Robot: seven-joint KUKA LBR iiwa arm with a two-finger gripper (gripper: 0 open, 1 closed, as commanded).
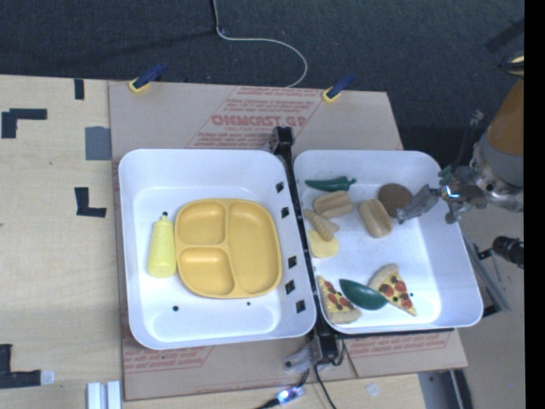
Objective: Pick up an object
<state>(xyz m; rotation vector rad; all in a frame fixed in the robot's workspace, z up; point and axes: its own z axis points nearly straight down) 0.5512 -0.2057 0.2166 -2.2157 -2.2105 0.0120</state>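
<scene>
Nearest the lens, at the lower edge of the right bin [464,254], lie toy foods: a pizza slice [393,290] with red dots, a dark green leaf-shaped piece [364,294] touching the pizza's left side, and a second, smaller pizza-like wedge [335,301] just left of the leaf, against the bin's left wall. Up from the wedge, a pale yellow round piece [323,244] rests by the same wall, with a tan stick-shaped piece [319,225] touching its upper edge. A bread roll [332,204] lies just above the stick, and a green chili pepper [330,183] sits above the roll, near the bin's far wall. Toward the bin's right half, another tan roll [374,218] lies tilted, touching a brown round piece [394,198] at its upper right.

Beside the right bin, the left bin [136,194] holds a yellow divided plate [228,247] in its middle and a yellow squeeze bottle [162,245] lying just beside the plate's left edge.

At the right bin's right rim, the gripper [419,204] reaches in from the arm [502,156], its dark fingers just beside the brown round piece. Whether the jaws are spread or closed I cannot tell, and nothing is seen held between them. Every toy rests on the bin floor.
</scene>
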